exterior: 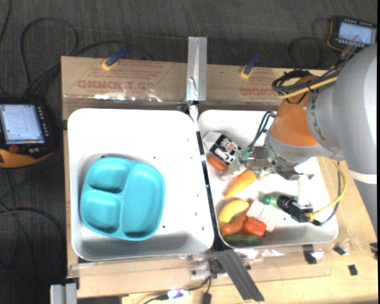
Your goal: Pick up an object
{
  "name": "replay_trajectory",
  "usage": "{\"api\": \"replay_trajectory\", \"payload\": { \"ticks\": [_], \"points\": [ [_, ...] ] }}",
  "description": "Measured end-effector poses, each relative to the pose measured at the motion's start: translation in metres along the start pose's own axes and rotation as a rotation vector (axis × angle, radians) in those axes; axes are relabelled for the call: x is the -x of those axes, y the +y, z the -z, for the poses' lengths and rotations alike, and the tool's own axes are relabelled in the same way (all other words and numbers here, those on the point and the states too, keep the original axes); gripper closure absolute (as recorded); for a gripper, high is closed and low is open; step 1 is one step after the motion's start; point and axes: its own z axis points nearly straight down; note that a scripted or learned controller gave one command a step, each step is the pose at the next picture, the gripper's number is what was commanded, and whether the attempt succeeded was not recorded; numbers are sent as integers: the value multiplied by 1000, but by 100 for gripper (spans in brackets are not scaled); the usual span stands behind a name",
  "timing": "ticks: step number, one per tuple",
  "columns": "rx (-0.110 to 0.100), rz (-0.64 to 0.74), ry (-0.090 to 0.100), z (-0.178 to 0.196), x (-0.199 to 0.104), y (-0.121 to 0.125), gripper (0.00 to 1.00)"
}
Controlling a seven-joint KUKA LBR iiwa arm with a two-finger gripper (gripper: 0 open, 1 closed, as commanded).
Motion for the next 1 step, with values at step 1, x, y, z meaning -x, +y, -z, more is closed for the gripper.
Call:
{"api": "replay_trajectory", "payload": {
  "ticks": [1],
  "points": [
    [0,7,5,10,-2,2,100]
  ]
}}
